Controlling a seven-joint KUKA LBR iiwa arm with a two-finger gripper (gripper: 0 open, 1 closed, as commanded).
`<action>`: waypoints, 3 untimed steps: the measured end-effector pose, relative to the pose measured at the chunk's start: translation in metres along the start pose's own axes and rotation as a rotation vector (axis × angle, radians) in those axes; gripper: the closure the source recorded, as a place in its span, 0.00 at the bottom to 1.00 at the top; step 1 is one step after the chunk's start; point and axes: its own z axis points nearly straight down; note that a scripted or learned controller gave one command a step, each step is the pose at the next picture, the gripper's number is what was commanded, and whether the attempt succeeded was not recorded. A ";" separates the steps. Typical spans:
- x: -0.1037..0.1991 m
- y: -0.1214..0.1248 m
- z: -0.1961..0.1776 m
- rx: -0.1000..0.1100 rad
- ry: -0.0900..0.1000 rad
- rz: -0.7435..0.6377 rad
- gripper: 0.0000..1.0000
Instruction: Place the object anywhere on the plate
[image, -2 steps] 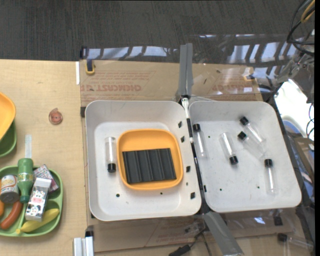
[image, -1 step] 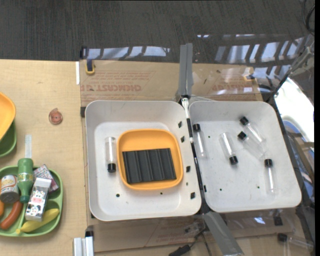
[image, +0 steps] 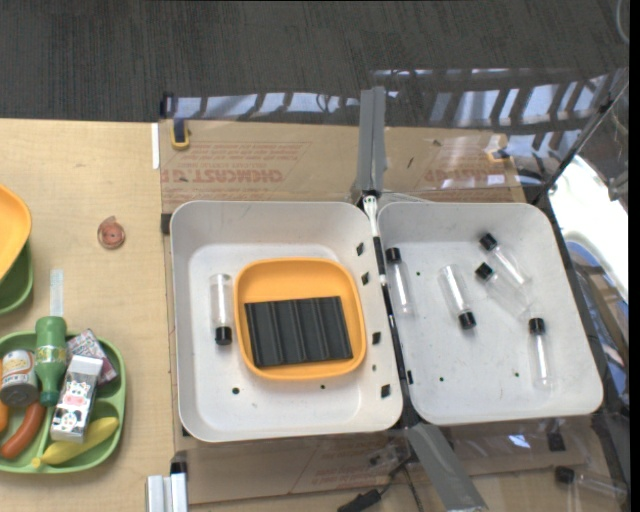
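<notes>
Presumably the object to be placed is one of the small clear tubes with black caps, though the task does not say which one. The nearest tube (image: 220, 305) lies in the left bin (image: 200, 400), just beside the left edge of the orange plate (image: 300, 268) and parallel to it. Its black cap (image: 222, 336) points toward the bin's near edge. It is off the plate, so the placing is not yet done.

Such a tube is likely light, stiff and smooth. Being round, it would roll or squirt out of a pinch that lands off-centre, and if it is glass or thin plastic a hard squeeze could crack it. The best hold looks to be across the barrel at its middle, with the jaws closing at right angles to its length. The gap between the tube and the plate's rim looks narrow, so a finger may not fit on that side.

Several other tubes (image: 458, 297) lie scattered in the right bin (image: 480, 390), well apart from one another, which gives freer access. The plate carries a dark ribbed insert (image: 300, 332) whose grooves may stop a tube from rolling.

As for the arm's pose and whether the claw is apart or together, neither can be told from this view.
</notes>
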 end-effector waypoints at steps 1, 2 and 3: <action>0.006 0.068 0.000 -0.001 0.000 -0.318 0.00; -0.004 0.069 0.040 -0.002 -0.002 -0.727 0.00; -0.001 0.112 0.020 0.000 0.000 -0.968 0.00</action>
